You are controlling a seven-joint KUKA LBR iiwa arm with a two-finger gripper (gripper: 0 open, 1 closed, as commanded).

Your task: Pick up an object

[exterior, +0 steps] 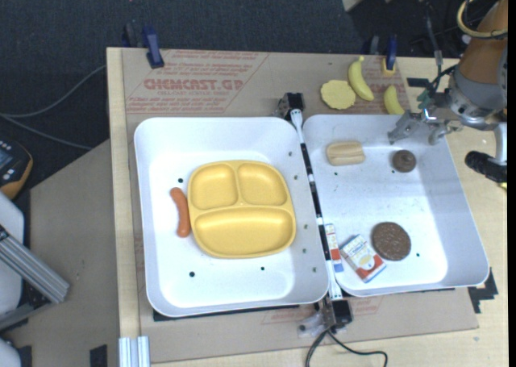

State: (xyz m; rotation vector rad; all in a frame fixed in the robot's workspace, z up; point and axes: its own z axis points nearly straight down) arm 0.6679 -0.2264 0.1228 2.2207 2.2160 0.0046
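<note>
1. Two shallow white plastic bins sit side by side on the bench, the left bin [161,277] and the right bin [451,220] touching along a central seam, presumably so items can be moved between them.
2. The grey arm with its orange band [484,55] enters at the upper right corner of the right bin.
3. A yellow three-compartment plastic tray [240,208] lies flat in the middle of the left bin, with nothing in its compartments.
4. An orange toy sausage [181,212] rests just beside the tray's left edge.
5. The two-finger gripper [415,125] hangs low over the right bin's far edge; whether its fingers are released or clenched cannot be told, and nothing is seen between them.
6. Candidate objects in the right bin: a tan bread-like block [345,152], a large brown disc [391,240], a small carton [359,256], and a small brown round piece [404,161], the nearest to the gripper and judged the likely target.
7. Yellow toy food pieces [339,94] lie outside the bins, on the board.
</note>
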